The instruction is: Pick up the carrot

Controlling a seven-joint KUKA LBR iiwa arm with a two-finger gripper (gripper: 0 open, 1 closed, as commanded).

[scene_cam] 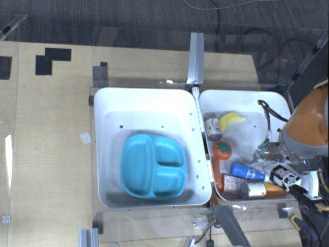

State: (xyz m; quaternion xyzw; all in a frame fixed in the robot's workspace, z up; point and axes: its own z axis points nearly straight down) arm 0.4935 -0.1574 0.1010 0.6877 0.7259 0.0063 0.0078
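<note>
The worktop is a pale wood-coloured board with a few black square marks towards its far left corner, and beyond its far edge lies dark grey carpet with a thin cable looping across it. Two shallow white bins sit side by side in the middle of the worktop, with a grey metal post standing up from the far end of the seam between them. The left bin holds a blue divided tray, set towards its near side. The right bin is crowded. A yellow piece and a small can lie near its far left corner, a blue bottle lies across the middle, and a brown bottle rests along the near wall beside a dark packet. The carrot lies in the right bin close along its left wall. It is orange, with a thick rounded reddish head bearing a small green tuft at the far end, and its body narrows towards the bin's near left corner, where its tip sits just beside the dark packet. The arm comes in over the right bin's right wall, its orange band large at the edge of the picture. The gripper hangs over the right half of that bin, just beyond the blue bottle and well apart from the carrot. From here I cannot tell whether the gripper is clenched or released, and nothing can be seen in its grasp.
</note>
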